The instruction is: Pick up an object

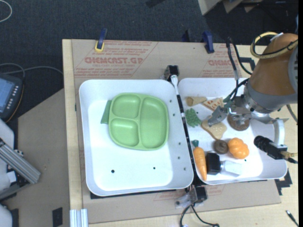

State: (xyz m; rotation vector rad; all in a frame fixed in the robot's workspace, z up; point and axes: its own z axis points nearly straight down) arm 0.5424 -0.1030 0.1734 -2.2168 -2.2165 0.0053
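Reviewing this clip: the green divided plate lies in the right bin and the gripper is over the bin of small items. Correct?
Not quite. The camera view shows the green divided plate in the left bin; the gripper is over the right bin with the small items.

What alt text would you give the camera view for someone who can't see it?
A grey robot arm's gripper hangs over the right bin of small food toys, including a carrot and an orange. The left bin holds a green divided plate.
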